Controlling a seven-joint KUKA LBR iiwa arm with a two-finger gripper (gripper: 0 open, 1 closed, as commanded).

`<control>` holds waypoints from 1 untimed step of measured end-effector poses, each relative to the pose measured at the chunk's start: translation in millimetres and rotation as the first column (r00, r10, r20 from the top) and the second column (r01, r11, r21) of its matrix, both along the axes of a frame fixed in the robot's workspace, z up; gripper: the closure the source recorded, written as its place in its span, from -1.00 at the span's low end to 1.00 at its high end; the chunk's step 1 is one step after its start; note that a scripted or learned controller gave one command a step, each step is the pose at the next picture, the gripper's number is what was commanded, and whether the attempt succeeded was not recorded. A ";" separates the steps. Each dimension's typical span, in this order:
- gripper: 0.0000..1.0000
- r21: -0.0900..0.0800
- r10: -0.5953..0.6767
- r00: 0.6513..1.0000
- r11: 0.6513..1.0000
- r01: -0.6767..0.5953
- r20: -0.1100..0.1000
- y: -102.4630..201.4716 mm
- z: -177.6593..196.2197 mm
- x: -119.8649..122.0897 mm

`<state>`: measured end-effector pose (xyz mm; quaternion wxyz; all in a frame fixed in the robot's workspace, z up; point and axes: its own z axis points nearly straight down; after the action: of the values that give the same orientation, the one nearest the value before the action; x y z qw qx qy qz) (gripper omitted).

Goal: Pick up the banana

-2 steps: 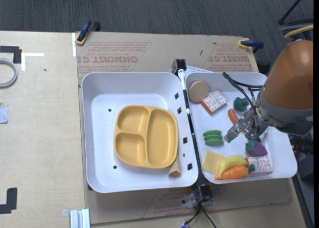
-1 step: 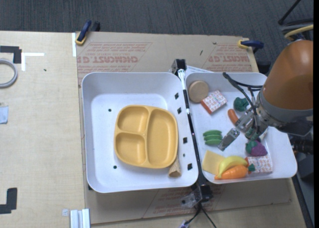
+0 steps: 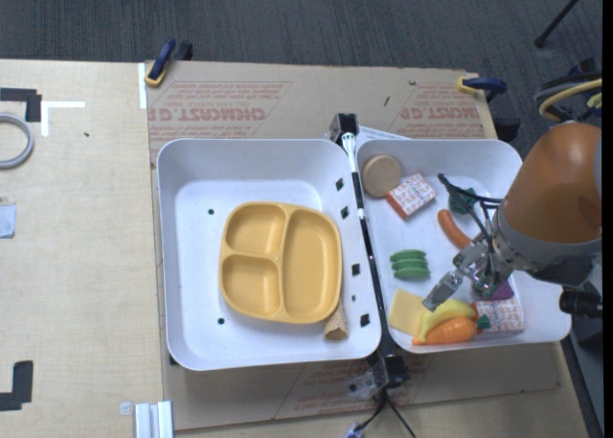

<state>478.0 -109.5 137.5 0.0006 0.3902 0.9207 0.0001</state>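
The banana (image 3: 452, 311) is a small yellow toy lying near the front edge of the right bin (image 3: 536, 335), pressed against an orange carrot (image 3: 448, 332) just in front of it. My gripper (image 3: 466, 285) hangs over the right bin directly behind and slightly above the banana, its metal tip reaching down-left toward the fruit. The grey and orange arm covers the bin's right side. Nothing shows as held.
In the right bin lie a yellow cheese wedge (image 3: 405, 311), a green pea pod (image 3: 410, 265), a red sausage (image 3: 453, 227), a brown round cookie (image 3: 381, 175) and two pink boxes (image 3: 413, 195) (image 3: 504, 316). The left bin (image 3: 182, 235) holds a yellow divided plate (image 3: 283, 262).
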 end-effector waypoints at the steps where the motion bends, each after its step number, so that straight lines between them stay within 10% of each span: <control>1: -1.00 0.001 0.287 0.958 0.958 -0.287 -0.002 12.5 -45.3 -0.4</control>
<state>477.5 -97.0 92.1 -0.0004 0.2526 0.9676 0.0002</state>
